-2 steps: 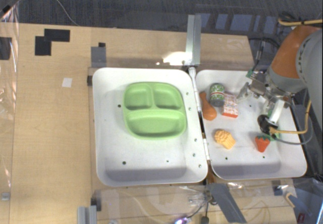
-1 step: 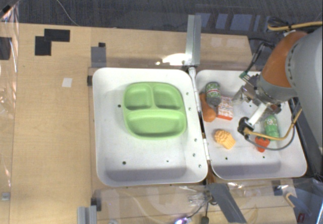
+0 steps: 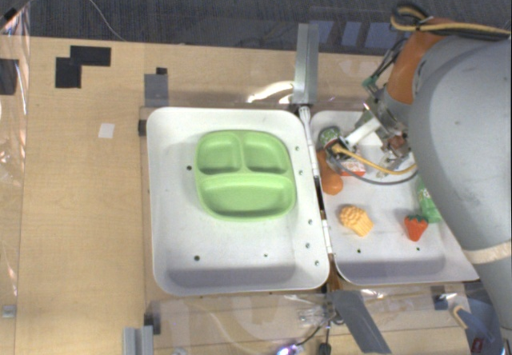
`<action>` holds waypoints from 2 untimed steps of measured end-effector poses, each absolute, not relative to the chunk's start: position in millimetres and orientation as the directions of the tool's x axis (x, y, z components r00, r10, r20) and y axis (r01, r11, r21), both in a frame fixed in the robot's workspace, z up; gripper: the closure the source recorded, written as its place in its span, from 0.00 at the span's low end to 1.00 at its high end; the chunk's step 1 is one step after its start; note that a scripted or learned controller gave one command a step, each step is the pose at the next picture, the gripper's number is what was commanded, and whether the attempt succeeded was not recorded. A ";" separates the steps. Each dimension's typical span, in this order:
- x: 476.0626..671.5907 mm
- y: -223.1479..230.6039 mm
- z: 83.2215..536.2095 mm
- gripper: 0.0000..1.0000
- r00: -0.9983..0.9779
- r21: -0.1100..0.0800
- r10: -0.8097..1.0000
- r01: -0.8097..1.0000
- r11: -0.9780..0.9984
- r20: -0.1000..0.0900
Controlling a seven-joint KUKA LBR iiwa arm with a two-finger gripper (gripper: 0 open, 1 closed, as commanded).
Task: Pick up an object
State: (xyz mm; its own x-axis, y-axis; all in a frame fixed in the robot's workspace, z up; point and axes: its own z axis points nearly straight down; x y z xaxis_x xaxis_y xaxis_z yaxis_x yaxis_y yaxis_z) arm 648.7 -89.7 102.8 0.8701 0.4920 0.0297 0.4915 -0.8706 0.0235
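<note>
Reaching in from view's right, grey arm (image 3: 464,145) w/ orange band hangs over right bin (image 3: 384,265). Landmark = yellow corn-like toy (image 3: 356,220), lying on bin floor, near-left part.

Gripper (image 3: 390,145) sits up-view and a bit right of corn, over bin's far half. Grip state: can't tell, wrist hardware hides it.

Orange carrot-like toy (image 3: 330,177) lies up-view and left of corn, close to bin's left wall, apart from corn. Red strawberry toy (image 3: 414,227) lies right of corn, approx. same level, well apart. Green item (image 3: 425,206) is right of corn, just up-view of strawberry, partly hidden by arm; kind unclear. All toys rest on bin floor.

Left of corn, in left bin (image 3: 168,185): green divided plate (image 3: 244,173), three compartments, flat, roughly centred. Both bins sit on pale wood surface (image 3: 80,209).
</note>
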 end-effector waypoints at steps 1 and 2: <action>663.3 -120.6 87.8 0.00 0.978 0.002 0.208 0.208 -0.978 0.003; 666.7 -118.5 101.6 1.00 0.976 0.005 0.219 0.219 -0.976 0.013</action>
